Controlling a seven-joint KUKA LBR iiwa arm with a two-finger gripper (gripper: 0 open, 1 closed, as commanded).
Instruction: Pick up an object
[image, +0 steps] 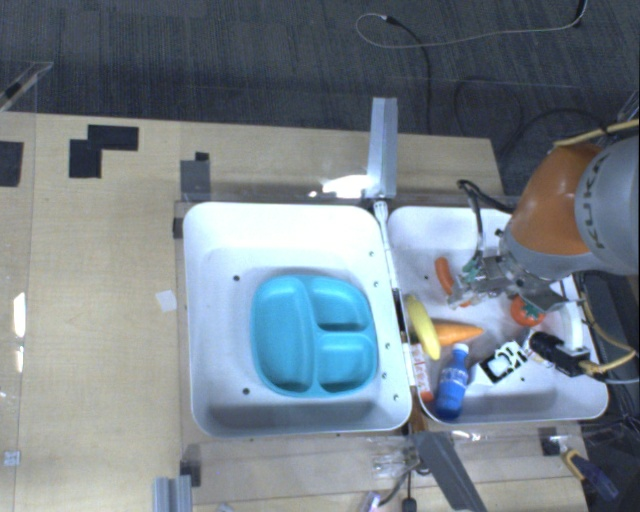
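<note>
My gripper (472, 283) hangs low in the right bin (425, 235), reaching in from the right under the grey arm with its orange band. Its tip sits just right of a small orange-red piece (443, 273) and above an orange carrot (458, 332). A yellow banana (422, 325) lies along the bin's left side. A blue bottle (452, 380) lies near the front. A black-and-white item (503, 361) rests to the right of the bottle. A red-orange object (524, 313) peeks out beneath the wrist.
The left bin (210, 300) holds a blue divided tray (313, 334). A metal post (383, 145) stands behind the seam between the bins. Cables trail across the dark floor at the back, and the arm's body covers the right bin's right edge.
</note>
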